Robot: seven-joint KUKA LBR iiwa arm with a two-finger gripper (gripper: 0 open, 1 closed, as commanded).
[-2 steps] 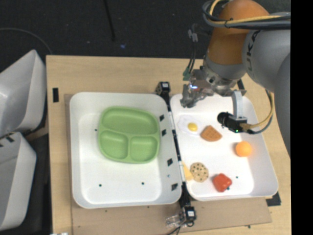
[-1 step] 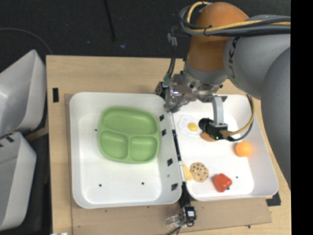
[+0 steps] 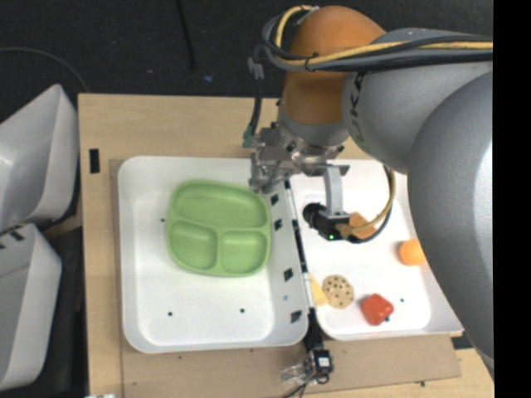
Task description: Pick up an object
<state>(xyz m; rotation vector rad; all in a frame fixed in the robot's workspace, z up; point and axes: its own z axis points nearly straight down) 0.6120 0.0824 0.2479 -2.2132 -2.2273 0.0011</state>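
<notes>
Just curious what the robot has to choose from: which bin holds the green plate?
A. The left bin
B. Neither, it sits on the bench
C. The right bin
A: the green plate lies in the left bin; the right bin holds small items instead.

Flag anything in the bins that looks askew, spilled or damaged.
Nothing stands out. The green tray lies flat in the left bin, slightly turned. In the right bin, the cookie, red piece and orange piece lie apart and look whole.
</notes>
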